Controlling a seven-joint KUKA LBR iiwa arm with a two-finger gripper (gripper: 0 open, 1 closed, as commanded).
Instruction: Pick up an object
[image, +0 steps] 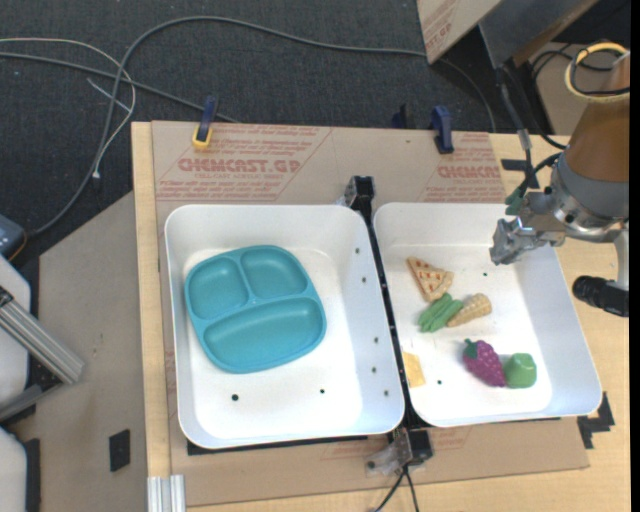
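The right bin (560, 300) holds several toy foods: a waffle-patterned wedge (428, 277), green bean pods (438, 313), a tan cone-like piece (472, 308), purple grapes (484, 362), a green piece (521, 371) and a yellow cheese slice (412, 370) near the left wall. My gripper (508, 243) hangs over the bin's upper right part, up and to the right of the wedge, with nothing seen between its tips.
The left bin (190, 300) carries a turquoise divided plate (256, 307). Blue clamps (207, 121) (441, 129) hold the cardboard base at the back. A black clip (360, 190) sits between the bins. Cables lie on the dark floor behind.
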